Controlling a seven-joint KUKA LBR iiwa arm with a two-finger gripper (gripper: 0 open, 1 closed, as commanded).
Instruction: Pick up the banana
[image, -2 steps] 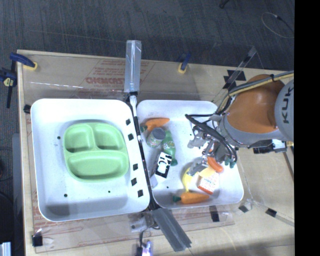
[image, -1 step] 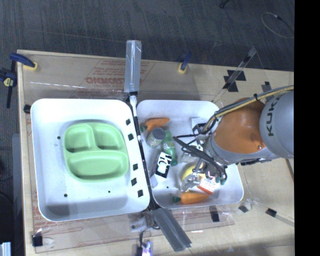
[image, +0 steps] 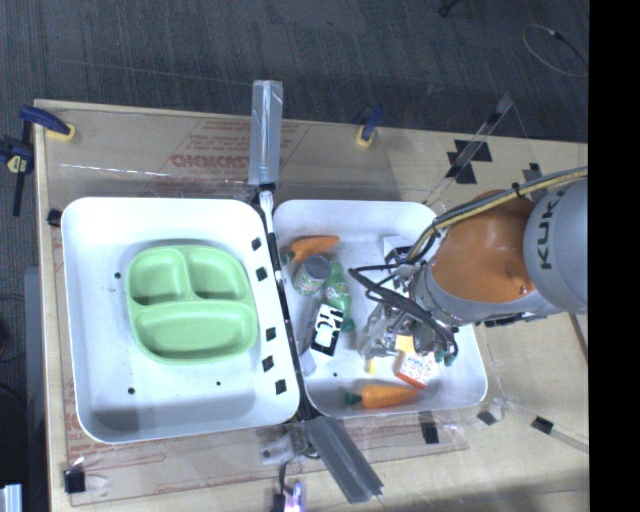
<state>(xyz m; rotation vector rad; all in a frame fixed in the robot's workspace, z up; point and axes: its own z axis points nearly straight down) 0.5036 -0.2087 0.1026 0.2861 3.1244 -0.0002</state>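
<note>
Presently: gripper (image: 392, 338) low in the right bin (image: 460, 380), over clutter beside a carrot (image: 385, 396) and a green bottle (image: 330, 285). Banana: cannot locate. Step, I judge: searching; next, find it.

The scene is viewed by a single camera fixed above the bench (image: 120, 140) and directed downward at a slant. Both white bins are taken in whole: the left bin (image: 90, 300) and the right bin (image: 400, 215), set side by side across the middle of the frame. The far edge of the bench is seen toward the top, with dark floor (image: 300, 50) beyond it, and the near edge toward the bottom. The view is held at a moderate height, so that the whole bench top is nearly covered. The arm (image: 500, 255) is seen entering from the right.
</note>
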